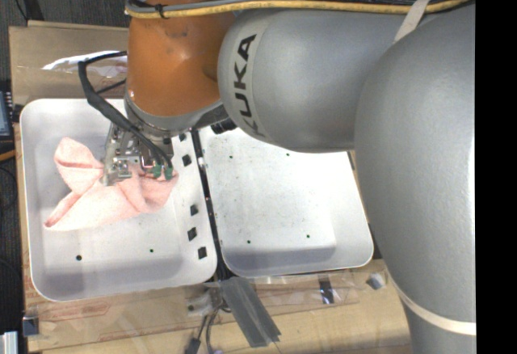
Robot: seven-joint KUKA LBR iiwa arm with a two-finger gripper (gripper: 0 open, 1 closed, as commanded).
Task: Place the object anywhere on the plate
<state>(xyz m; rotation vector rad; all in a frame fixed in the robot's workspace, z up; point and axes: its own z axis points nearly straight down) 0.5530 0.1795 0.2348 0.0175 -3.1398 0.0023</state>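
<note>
Grey arm (323,77) reaches left, end effector (133,162) pointing down.

Even bright overhead light, soft shadows w/ mild glare on bins (275,207), arm (339,61) slightly blurred.

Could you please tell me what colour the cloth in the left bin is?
The cloth is pale pink, seen in the camera view.

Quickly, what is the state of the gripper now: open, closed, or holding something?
Gripper: down on the pink cloth in the left bin; open or closed cannot be told.
</note>
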